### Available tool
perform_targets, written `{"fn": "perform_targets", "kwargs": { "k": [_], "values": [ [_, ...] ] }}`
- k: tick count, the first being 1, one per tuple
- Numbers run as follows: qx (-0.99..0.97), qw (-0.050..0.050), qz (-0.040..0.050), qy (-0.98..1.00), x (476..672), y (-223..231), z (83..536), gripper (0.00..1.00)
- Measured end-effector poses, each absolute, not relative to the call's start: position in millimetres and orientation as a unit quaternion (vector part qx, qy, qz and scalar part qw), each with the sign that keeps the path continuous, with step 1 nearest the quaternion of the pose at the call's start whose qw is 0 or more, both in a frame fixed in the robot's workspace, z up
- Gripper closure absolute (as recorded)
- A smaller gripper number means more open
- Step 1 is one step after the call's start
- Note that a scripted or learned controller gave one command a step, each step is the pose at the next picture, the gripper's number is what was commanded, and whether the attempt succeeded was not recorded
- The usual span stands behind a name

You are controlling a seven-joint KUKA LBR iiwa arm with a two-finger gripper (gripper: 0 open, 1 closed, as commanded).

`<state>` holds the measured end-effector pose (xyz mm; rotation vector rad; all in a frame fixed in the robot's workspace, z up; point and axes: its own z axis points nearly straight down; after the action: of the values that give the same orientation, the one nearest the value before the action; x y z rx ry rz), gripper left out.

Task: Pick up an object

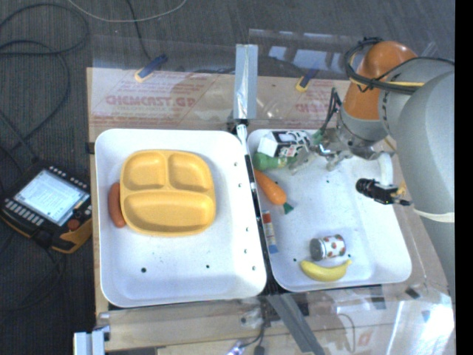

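End effector (323,151), grip state can't tell, at right bin (384,272) far edge nr carton (287,145); bin center open.

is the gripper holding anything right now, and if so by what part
It cannot be told. The gripper sits at the back of the right bin, beside the black-and-white carton, but no object shows between its fingers.

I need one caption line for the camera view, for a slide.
KUKA arm's gripper hovers at right bin's far edge; carrot, banana, can lie below.
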<state>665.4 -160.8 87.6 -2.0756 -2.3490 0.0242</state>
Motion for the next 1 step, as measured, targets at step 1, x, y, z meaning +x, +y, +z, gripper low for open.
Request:
{"fn": "perform_targets", "kwargs": {
  "k": [1],
  "values": [
    [-0.617, -0.005, -0.0004, -0.787, 640.8, -111.3, 89.3, 0.0]
  ]
}}
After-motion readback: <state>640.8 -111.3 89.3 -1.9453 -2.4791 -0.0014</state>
